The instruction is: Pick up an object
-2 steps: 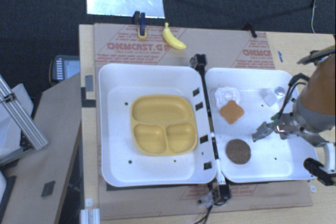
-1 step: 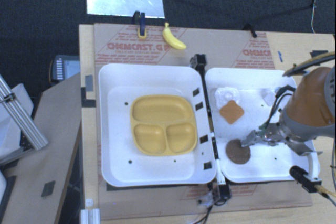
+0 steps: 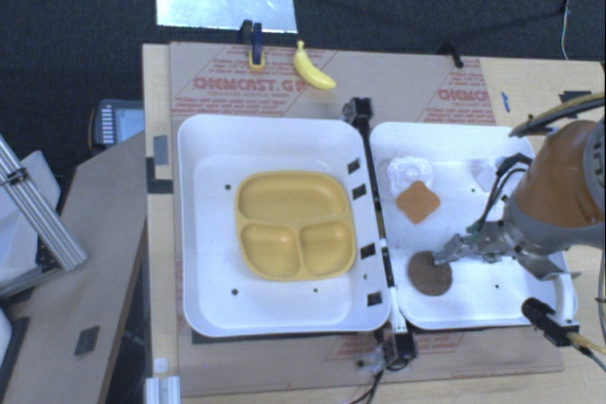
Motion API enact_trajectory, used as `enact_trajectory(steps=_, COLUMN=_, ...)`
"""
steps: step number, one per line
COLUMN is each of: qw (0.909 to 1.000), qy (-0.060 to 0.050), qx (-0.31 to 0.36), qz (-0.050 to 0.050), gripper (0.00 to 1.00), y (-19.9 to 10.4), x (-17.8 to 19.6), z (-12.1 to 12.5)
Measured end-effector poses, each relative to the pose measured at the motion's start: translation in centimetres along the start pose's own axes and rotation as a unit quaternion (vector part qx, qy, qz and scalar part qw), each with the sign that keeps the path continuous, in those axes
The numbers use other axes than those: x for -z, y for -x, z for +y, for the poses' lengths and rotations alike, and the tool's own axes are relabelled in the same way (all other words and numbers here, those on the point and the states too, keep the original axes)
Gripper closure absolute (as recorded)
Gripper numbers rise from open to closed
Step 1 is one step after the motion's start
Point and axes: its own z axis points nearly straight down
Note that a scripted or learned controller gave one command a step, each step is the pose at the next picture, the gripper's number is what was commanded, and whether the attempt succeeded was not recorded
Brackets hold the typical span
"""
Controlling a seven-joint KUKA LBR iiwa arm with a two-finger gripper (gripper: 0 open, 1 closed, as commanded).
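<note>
The right bin [image 3: 454, 312] holds a dark brown round cookie-like disc [image 3: 428, 274] near its front left, an orange-brown square cracker [image 3: 418, 202] behind it, and a white crumpled object [image 3: 409, 171] at the back. My gripper [image 3: 450, 253] reaches in from the right and sits low over the bin floor, its tip just right of and touching or nearly touching the brown disc. Nothing shows between its fingers. The orange band and grey wrist [image 3: 559, 194] rise to the right.
The left bin [image 3: 208, 203] holds a yellow three-compartment plate [image 3: 289, 224]. A yellow toy banana [image 3: 312, 69] lies on the board behind the bins. A black divider clip strip [image 3: 371, 203] runs between the bins. A small pale object [image 3: 484, 175] lies at the right bin's back.
</note>
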Motion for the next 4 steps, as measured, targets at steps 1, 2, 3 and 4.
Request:
enact_trajectory(steps=1, qw=1.0, qy=0.003, qx=0.001, qz=0.0, gripper=1.0, y=-0.1, x=1.2, z=0.2)
enact_trajectory(steps=2, qw=1.0, qy=0.001, qx=0.002, qz=-0.001, gripper=1.0, y=-0.7, x=6.1, z=1.2)
enact_trajectory(steps=3, qw=1.0, qy=0.002, qx=0.002, qz=-0.001, gripper=1.0, y=-0.9, x=12.4, z=1.9)
enact_trajectory(steps=4, qw=1.0, qy=0.0, qx=0.002, qz=-0.001, gripper=1.0, y=-0.8, x=13.5, z=2.0)
